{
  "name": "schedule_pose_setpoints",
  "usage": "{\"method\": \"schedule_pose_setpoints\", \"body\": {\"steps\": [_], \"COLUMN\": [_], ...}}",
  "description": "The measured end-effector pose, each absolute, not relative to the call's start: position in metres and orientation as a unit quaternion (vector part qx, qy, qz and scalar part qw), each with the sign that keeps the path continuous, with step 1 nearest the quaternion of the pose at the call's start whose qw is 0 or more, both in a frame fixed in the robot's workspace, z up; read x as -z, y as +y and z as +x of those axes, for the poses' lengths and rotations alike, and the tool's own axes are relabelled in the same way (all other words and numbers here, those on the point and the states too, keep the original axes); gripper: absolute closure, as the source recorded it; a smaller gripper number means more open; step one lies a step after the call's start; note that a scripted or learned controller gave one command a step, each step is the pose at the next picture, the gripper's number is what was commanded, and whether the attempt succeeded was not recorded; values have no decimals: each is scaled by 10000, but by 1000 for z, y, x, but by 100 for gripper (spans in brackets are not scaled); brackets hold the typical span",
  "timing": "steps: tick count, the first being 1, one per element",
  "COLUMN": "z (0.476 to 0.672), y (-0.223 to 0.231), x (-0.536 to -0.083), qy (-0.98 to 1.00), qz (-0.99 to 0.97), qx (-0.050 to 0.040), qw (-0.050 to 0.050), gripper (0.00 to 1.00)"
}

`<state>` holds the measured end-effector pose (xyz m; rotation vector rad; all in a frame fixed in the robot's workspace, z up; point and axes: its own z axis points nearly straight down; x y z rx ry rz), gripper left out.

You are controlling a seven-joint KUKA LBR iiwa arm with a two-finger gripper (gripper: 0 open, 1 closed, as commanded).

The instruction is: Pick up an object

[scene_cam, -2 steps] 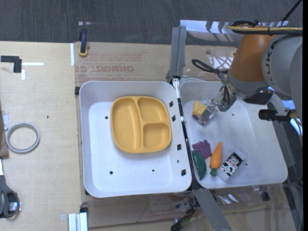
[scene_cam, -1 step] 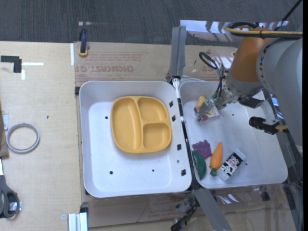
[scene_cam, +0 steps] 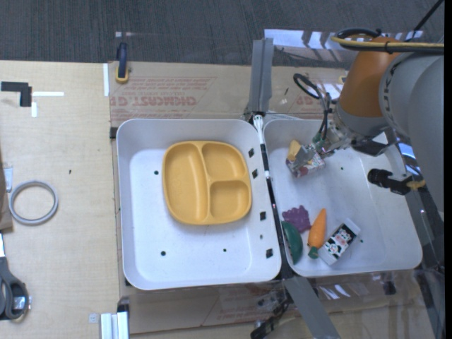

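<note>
the grey arm with its orange band (scene_cam: pixel 367 83) comes in from the right and its bulk is cut off by the frame edge, hiding the far right corner of the right shallow white bin (scene_cam: pixel 381 260). the claw (scene_cam: pixel 308 159) sits low over the upper left part of that bin, a blurred mix of metal and cable; something yellow and reddish shows at its tip, but it is too small and smeared to say whether that is an object or part of the tool, and i cannot tell whether the claw is spread or pressed together.

in the right bin, along the near edge, four loose things lie close together: one purple bunch of toy grapes (scene_cam: pixel 297 217), one orange toy carrot (scene_cam: pixel 317 228) tilted just beside it, one dark green toy vegetable (scene_cam: pixel 292 240) against the left wall, and one small black-and-white printed carton (scene_cam: pixel 340 242) at the carrot's right.

the left shallow white bin (scene_cam: pixel 141 253) holds one yellow three-compartment plastic plate (scene_cam: pixel 207 182).

on the wooden tabletop (scene_cam: pixel 63 154) to the left lie one grey ring of tape (scene_cam: pixel 32 202) and a pair of scissors (scene_cam: pixel 12 295) cut off by the frame.
</note>
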<state>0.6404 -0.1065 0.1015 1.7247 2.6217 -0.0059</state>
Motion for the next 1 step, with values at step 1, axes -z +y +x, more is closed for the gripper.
{"method": "schedule_pose_setpoints", "body": {"steps": [1], "z": [635], "y": [-90], "x": [-198], "qy": [7802], "qz": [6255], "qx": [7], "qw": [10], "gripper": [100]}}
